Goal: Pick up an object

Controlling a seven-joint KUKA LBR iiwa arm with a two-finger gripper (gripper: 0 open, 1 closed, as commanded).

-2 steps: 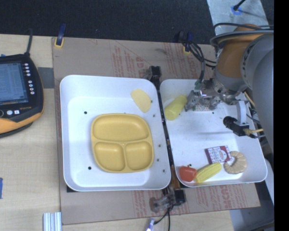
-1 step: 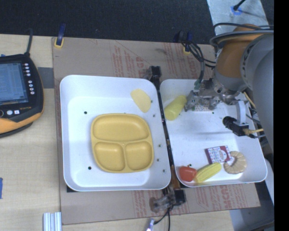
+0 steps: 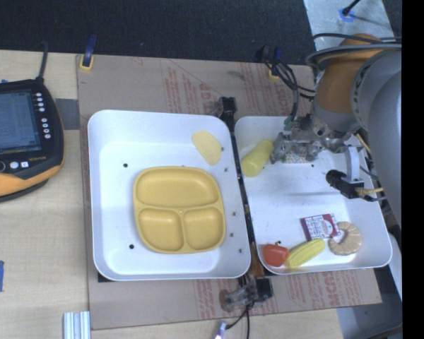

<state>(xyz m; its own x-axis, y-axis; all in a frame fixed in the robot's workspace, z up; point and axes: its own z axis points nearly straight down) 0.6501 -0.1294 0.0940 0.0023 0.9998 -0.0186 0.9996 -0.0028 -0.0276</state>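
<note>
Objects lie in both white bins. Right bin (image 3: 307,189), right of centre frame: a yellow cylinder (image 3: 256,158) tilted against its left wall near the upper corner; along the lower edge a red piece (image 3: 273,253), a corn cob (image 3: 305,252) just right of it and touching, a small red-and-white packet (image 3: 319,226) above the cob, and a tan ring (image 3: 345,239) just right of the packet.

Left bin (image 3: 113,189), centre frame: a yellow divided tray (image 3: 178,209) with three compartments, one wide at top and two smaller below, lying flat. A pale yellow oval piece (image 3: 208,147) rests on the bin's upper right slope, apart from the tray.

Gripper (image 3: 295,151) sits low over the upper part of the right bin, just right of the cylinder. Near or touching it, cannot tell which. How far it is open cannot be told at this slant; nothing is visibly held in it. Grey arm (image 3: 378,97) with orange band (image 3: 336,87) comes in from upper right, cables trailing above.

Bins sit on a cardboard sheet (image 3: 169,83) on the tabletop (image 3: 28,260). A handheld pendant (image 3: 18,136) with screen lies at far left of frame. A blue clip (image 3: 88,51) is at the sheet's upper left corner.
</note>
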